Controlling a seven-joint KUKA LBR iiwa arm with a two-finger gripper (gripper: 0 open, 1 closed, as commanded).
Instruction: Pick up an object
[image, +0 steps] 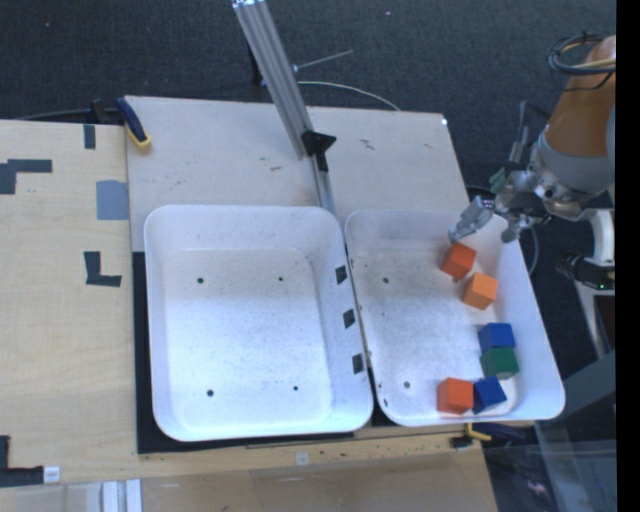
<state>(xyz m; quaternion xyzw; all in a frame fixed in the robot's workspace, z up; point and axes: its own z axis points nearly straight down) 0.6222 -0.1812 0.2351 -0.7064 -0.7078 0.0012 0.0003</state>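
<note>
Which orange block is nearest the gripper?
The darker orange block at the top of the right bin, just below the gripper; the other two lie farther down.

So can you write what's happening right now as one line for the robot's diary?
stage: reaching | gripper: above right bin's far edge, near orange block | held: nothing seen | blocks: six in right bin

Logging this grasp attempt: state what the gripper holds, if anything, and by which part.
Nothing is held. The gripper hangs above the right bin, its open fingers bare, just up-right of the nearest orange cube, which rests on the bin floor.
</note>
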